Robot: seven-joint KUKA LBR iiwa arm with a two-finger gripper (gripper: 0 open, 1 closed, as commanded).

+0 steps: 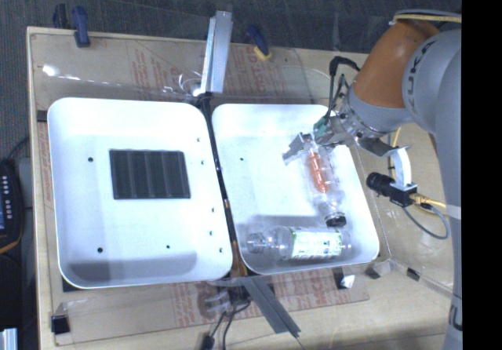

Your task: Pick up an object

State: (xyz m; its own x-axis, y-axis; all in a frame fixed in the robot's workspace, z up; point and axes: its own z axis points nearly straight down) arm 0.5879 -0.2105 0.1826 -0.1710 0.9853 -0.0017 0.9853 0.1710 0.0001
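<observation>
The clear bottle (pixel 323 182) with the orange-red inside lay slantwise in the right bin (pixel 235 184), its upper end near the gripper (pixel 302 144) and its dark cap end pointing down toward the bin's near right corner. It looked thin-walled and see-through, catching glare along its length, with the coloured part showing in its upper half. The gripper sat at that upper end, low in the bin; whether it was clenched, released, or grasping anything could not be told from this slant, since the metal parts and the bottle's top ran together.

The main risk, as I judged it, was a slip: a smooth round bottle taken near one end would tend to swing or roll out as it lifted, the heavier end dropping away. A grasp on the very tip might also simply pinch off and leave the bottle lying where it was. The bin's right wall stood close beside the bottle, so a sideways nudge could jam it there.

A second bottle (pixel 302 244), clear with a green and white label, lay on its side along the near edge of the same bin, just below the first bottle's cap end; the two seemed close enough to knock together. The left bin (pixel 70 184) held a dark flat ribbed block (pixel 149 174) near its middle. The grey arm (pixel 423 66) with its orange band came in from the right.
</observation>
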